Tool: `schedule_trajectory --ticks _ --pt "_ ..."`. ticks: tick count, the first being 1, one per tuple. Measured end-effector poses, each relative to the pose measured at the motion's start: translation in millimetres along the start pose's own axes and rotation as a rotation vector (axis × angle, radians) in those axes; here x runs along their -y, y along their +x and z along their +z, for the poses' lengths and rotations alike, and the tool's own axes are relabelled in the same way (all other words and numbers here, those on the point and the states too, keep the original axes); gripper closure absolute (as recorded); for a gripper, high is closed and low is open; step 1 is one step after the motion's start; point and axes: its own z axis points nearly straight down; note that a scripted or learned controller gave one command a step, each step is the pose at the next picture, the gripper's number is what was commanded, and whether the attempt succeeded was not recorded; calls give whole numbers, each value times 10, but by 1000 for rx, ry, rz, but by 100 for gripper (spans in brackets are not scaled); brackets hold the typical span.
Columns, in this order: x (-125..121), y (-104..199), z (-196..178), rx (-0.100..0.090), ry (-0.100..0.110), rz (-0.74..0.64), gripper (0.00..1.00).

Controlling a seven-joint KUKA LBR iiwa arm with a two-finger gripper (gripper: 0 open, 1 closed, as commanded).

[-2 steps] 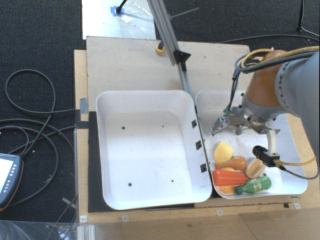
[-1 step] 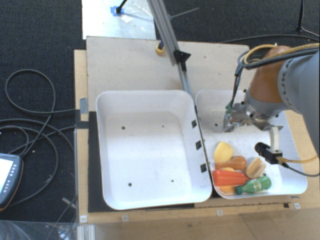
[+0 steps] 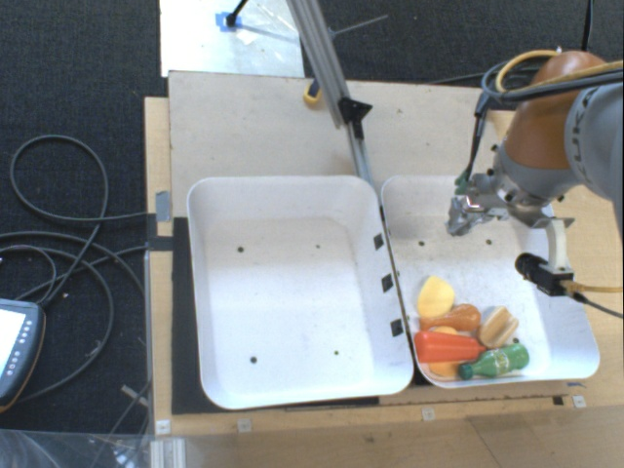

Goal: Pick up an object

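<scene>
So we've got a tan table [image 3: 253,125] on dark carpet [image 3: 78,66], two white bins. Our tool [image 3: 462,218] hovers over the right bin [image 3: 575,354]; can't tell its state. Toy food [image 3: 468,339] sits piled at its near end.

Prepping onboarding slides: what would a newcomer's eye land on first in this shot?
Probably the cluster of bright toy food bunched in the near corner of the right bin: a green bottle, a red piece, yellow and orange pieces. Next, the arm's orange band at the upper right, with the pincer over the far end of that same bin, apart from the pile. The left bin shows bare white floor.
</scene>
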Motion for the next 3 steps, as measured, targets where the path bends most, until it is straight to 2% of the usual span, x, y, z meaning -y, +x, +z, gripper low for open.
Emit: schedule_trajectory --ticks 1,2,3 --pt "-24 -4 -547 0 0 -1 100" --pt "-186 596 -517 -3 4 -7 100" --pt "-367 1008 -592 -3 4 -5 100"
